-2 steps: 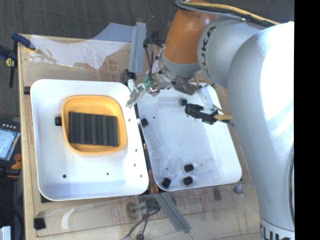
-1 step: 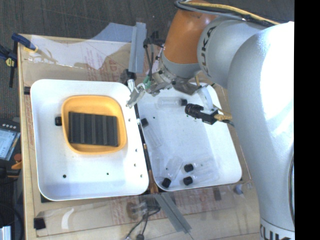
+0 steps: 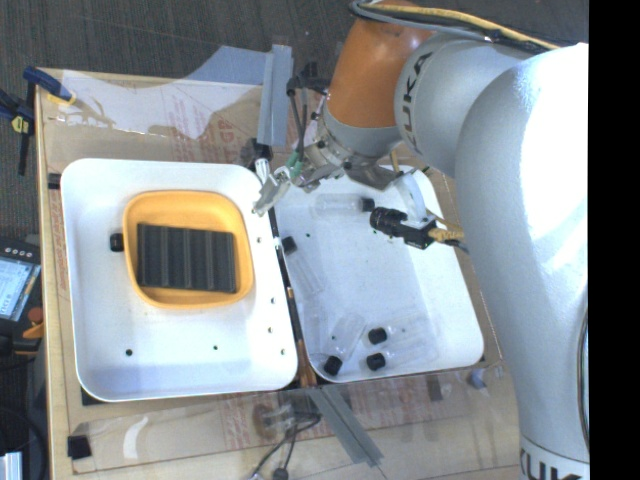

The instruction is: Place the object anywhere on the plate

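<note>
Black pieces (image 3: 375, 361) are lying in the right bin (image 3: 410, 278), apart from the yellow plate (image 3: 185, 206).
The gripper (image 3: 265, 193) is hovering over the bins' meeting rims, its grip impossible to tell; releasing here is risking a drop short of the plate.

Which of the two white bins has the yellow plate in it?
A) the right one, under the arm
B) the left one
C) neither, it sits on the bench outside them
B: the yellow plate lies inside the left bin, while the right bin has small black pieces near its front edge.
</note>
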